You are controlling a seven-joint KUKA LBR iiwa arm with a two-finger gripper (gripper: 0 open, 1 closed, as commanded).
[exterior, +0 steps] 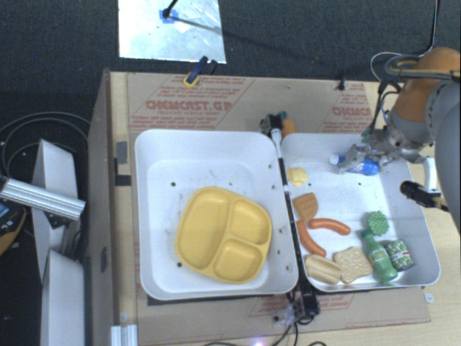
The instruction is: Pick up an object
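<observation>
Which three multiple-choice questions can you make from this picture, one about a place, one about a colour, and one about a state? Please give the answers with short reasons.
1. Where does the divided plate lie?
A. In the left bin
B. In the right bin
C. On the floor

2. What colour is the bottle?
A. Red
B. Green
C. White

3. How does the bottle rest?
A. Upright on its base
B. Lying on its side
C. Held between the gripper's fingers

Answers:
1 A: the yellow plate sits inside the left bin.
2 B: its body is green, near the right bin's lower corner.
3 B: it lies flat on the bin floor, far from the gripper.
</observation>
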